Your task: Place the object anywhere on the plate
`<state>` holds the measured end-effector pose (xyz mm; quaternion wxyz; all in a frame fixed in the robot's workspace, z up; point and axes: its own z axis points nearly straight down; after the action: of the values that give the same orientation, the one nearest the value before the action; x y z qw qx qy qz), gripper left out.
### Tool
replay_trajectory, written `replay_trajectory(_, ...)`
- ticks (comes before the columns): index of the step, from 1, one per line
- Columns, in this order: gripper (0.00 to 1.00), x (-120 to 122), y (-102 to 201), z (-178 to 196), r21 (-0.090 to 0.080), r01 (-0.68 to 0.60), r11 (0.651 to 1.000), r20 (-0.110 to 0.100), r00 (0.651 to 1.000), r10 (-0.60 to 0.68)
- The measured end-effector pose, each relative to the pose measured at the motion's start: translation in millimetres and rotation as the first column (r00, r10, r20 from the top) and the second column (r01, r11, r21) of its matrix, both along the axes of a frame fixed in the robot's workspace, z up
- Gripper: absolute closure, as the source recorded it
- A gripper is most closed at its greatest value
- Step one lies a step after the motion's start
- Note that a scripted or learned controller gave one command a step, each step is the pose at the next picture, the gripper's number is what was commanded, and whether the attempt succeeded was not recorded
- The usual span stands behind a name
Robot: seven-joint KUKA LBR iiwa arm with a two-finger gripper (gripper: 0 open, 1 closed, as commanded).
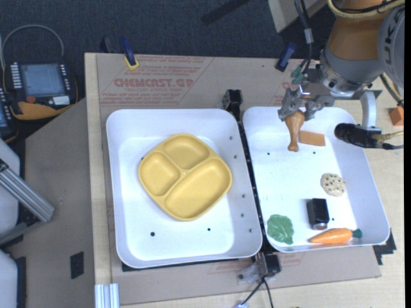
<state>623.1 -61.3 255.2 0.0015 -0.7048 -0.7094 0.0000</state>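
tan drumstick (295, 130) hangs upright from the gripper (299, 110), fingers closed on its top end, over the right bin (277, 165); yellow plate (185, 176) lies well left (left bin).

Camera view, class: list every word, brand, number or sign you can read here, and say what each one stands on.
"CHEMCAST" followed by letters that look like "GP", in faded red print, on the brown bench board behind the left bin.
Smaller red lines above that print: too faint to read.
Handheld pendant screen at the far left: lit, but too small to read.
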Motion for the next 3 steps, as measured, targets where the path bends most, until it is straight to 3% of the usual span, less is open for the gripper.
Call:
replay_trajectory(2, 1.0, 28.2, 98.1, -24.3, -0.002, 0.002, 1.0, 0.004, 1.0, -0.002)
replay_trajectory(3, 1.0, 32.4, 147.3, -17.6, -0.001, 0.002, 1.0, 0.006, 1.0, -0.002)
